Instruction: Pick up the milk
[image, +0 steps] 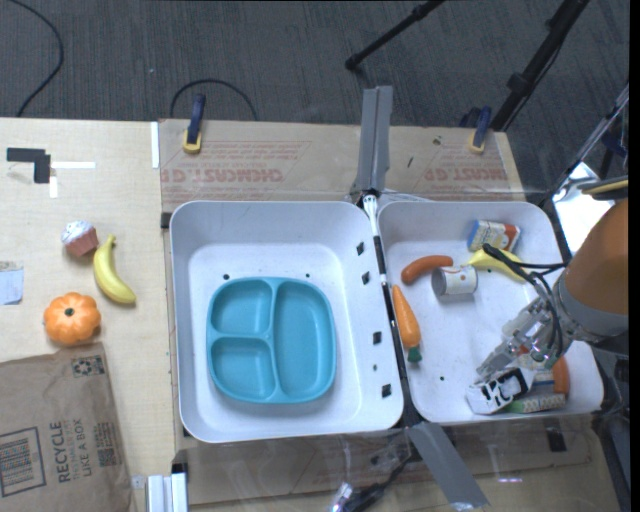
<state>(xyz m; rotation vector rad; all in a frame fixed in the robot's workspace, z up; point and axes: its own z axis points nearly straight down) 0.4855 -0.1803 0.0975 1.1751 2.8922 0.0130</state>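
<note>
A white carton with black patches, which I take for the milk (498, 392), lies on its side near the front edge of the right bin (450, 345). My gripper (512, 362) comes in from the right and points down and left, its tip just above the carton's upper side, touching it or nearly so. Nothing is lifted; the carton rests on the bin floor. A second small carton, blue, white and orange (493, 236), stands at the bin's back right, far from the gripper.
Beside the milk lie a green-labelled packet (538, 403) and a small orange piece (561, 376). The right bin also holds a sausage (427, 267), grey can (455, 281), carrot (405, 318) and yellow piece (500, 260). A blue divided plate (272, 340) sits in the left bin.
</note>
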